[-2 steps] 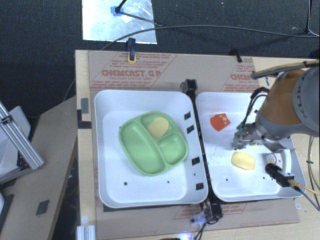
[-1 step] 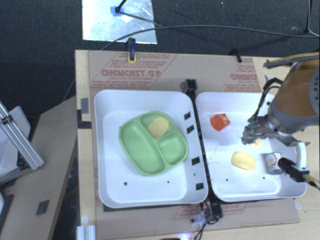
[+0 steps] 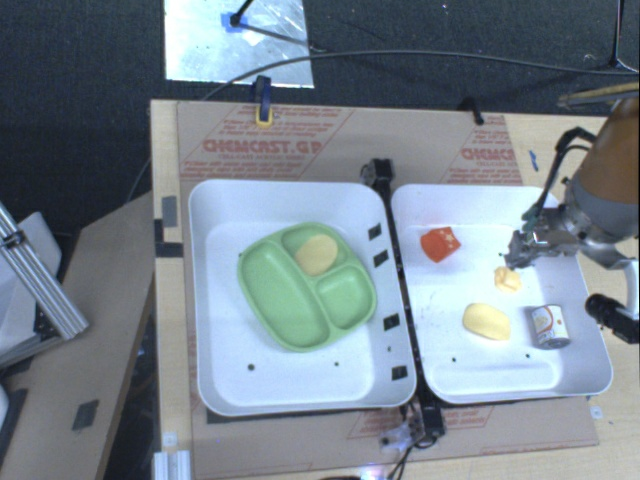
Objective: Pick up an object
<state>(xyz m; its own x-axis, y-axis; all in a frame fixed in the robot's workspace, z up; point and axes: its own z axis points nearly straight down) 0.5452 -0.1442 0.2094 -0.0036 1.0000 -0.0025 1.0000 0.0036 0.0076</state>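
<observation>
In the right bin point(image 3: 470, 383) lie a red block point(image 3: 440, 244), a small pale yellow piece point(image 3: 509, 280), a larger yellow lump point(image 3: 486, 321) and a small can point(image 3: 548, 326) on its side. My gripper point(image 3: 519, 255) hangs over the right bin's back right part, its tip just above the small yellow piece. Nothing shows between its fingers. The left bin point(image 3: 230, 368) holds a green divided plate point(image 3: 305, 286) with a yellow piece point(image 3: 317, 255) in its upper compartment.
The two bins meet at a black-clipped seam point(image 3: 393, 278) in the middle. The arm's grey body and orange band point(image 3: 610, 173) cover the right bin's far right corner. Cardboard point(image 3: 300, 143) lies under both bins.
</observation>
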